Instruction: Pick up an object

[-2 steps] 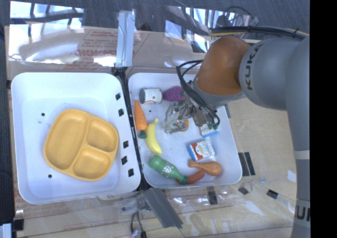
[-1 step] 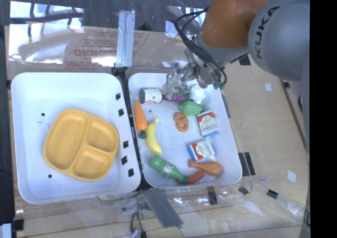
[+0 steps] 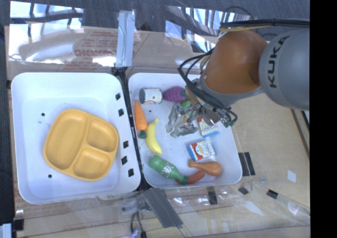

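My gripper (image 3: 179, 124) hangs low over the middle of the right bin (image 3: 231, 147), below the orange wrist band. It sits among the toys: a banana (image 3: 153, 137) to its left, a small red and white carton (image 3: 208, 127) right beside it, and purple grapes (image 3: 174, 93) behind it. A carrot (image 3: 140, 117) lies by the bin's left wall. A small white can (image 3: 150, 96) lies at the back left. In front are a blue and white box (image 3: 201, 150), a drumstick (image 3: 207, 167) and a green bottle (image 3: 166, 168). Nothing is visibly held.
The left bin (image 3: 31, 95) holds a yellow divided plate (image 3: 80, 144). The arm's grey body and cables cover the right bin's back right corner. Black clips run along the wall between the two bins.
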Tool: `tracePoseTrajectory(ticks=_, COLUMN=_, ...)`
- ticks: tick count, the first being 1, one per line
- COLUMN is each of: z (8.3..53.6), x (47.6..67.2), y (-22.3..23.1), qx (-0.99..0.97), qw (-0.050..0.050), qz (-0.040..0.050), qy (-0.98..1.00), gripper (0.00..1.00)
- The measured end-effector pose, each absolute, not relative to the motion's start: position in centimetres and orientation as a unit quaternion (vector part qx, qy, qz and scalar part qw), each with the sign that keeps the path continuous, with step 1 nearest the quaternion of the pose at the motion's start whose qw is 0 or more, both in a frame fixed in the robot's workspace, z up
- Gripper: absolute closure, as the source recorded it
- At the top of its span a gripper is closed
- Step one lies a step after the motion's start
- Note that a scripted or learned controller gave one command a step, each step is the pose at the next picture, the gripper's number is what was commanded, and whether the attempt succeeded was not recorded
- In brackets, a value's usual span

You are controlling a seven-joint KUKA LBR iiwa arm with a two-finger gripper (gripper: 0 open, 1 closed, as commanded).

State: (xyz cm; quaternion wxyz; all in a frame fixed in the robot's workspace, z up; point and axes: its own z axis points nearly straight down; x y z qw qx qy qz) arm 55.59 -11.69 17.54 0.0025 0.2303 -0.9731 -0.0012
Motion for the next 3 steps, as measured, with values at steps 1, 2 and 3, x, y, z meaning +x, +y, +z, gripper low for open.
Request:
tracePoseTrajectory(ticks=1, z=24.7, x=55.6, y=-16.6, qx=0.309, qw=-0.001, qz=0.0005, qy=-0.951, gripper=1.0)
tracePoseTrajectory(ticks=2, z=14.6, x=53.9, y=-13.8, qx=0.432, qw=0.003, qz=-0.0031, qy=-0.902, gripper=1.0)
tracePoseTrajectory(ticks=3, z=14.2, x=59.3, y=-14.2, qx=0.301, qw=0.0, qz=-0.0009, qy=-0.954, gripper=1.0)
